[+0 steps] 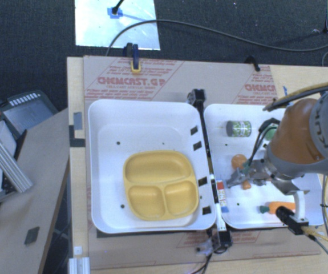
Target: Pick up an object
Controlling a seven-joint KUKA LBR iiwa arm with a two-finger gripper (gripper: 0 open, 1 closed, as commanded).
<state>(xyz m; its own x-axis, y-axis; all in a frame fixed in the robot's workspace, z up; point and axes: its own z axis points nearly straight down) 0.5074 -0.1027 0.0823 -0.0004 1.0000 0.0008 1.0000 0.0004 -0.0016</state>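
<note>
Your hand [241, 178] hovers low in the right bin [221, 116], just beside a small orange object [238, 161]; its grip can't be told.

Two white bins, left [104, 153] and right [249, 214], of smooth plastic with a faint sheen. Yellow divided tray [161, 184] at 6 o'clock in the left bin, glossy moulded plastic. Small can [239, 128] at 12 o'clock in the right bin, metallic ends, printed green label. Counter [78, 176] of pale matt wood, topped with a cardboard sheet [152, 79] printed in red, dull and papery. Dark carpet floor [27, 33], rough and fibrous. Shiny metal plate [141, 4] at 12 o'clock, brushed and reflective. Arm [318, 136] in matt grey with satin orange band. Tool [238, 178] of dull grey metal.
</note>
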